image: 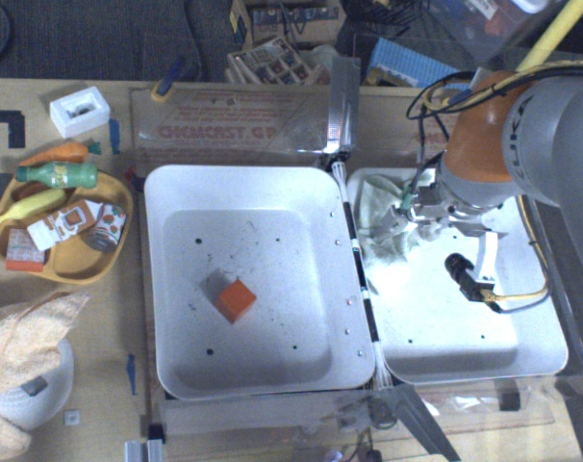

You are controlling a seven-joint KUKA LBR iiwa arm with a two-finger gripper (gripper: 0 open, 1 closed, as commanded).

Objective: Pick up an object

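The gripper (404, 221) sits low in the right bin (484, 340) at a crumpled cloth (380, 227); its state cannot be told. An orange block (238, 301) lies at nine o'clock in the left bin (243, 195).

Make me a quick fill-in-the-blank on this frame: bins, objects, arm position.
1. The small orange cube-shaped block lies in the ____ shallow white bin as the camera sees it.
2. The grey arm with the orange band hangs over the ____ shallow white bin.
3. The claw sits next to a crumpled pale ____ in that bin.
4. The yellow bowl of packets stands ____ both bins, on the bench.

Missing words: left; right; cloth; outside
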